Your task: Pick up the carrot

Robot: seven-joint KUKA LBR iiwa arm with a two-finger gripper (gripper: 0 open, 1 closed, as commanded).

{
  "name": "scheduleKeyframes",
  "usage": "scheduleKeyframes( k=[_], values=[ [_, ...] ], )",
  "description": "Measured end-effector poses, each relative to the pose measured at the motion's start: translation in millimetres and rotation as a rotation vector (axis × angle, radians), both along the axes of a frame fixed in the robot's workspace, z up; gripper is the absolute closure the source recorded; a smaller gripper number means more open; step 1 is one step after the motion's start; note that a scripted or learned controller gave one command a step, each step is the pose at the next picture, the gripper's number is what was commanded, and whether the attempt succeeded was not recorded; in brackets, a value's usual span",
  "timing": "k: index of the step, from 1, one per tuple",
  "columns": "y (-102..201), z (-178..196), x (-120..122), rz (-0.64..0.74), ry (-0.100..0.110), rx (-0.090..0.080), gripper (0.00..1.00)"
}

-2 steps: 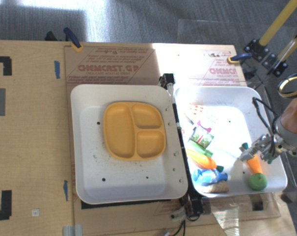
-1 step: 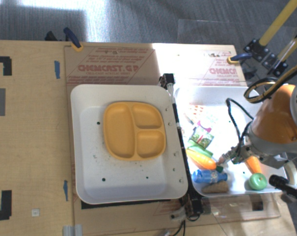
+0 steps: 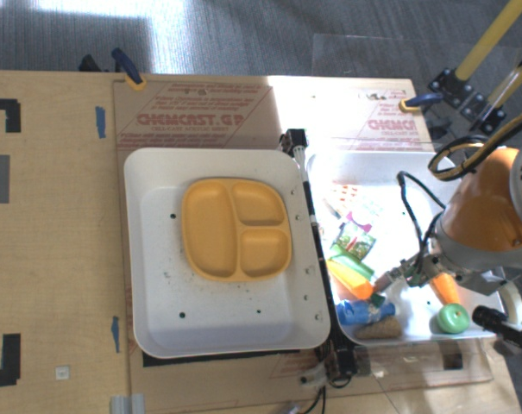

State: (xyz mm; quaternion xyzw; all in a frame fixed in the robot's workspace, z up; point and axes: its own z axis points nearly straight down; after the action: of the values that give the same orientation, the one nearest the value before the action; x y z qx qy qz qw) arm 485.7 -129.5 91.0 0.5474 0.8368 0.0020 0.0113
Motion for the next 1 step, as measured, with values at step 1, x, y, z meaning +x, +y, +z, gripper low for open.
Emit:
scheduleKeyframes(
  k=[1],
  values=[
    [-69.0, -1.7, 0.8, 0.173, 0.008, 0.017, 0.00]
  ],
)
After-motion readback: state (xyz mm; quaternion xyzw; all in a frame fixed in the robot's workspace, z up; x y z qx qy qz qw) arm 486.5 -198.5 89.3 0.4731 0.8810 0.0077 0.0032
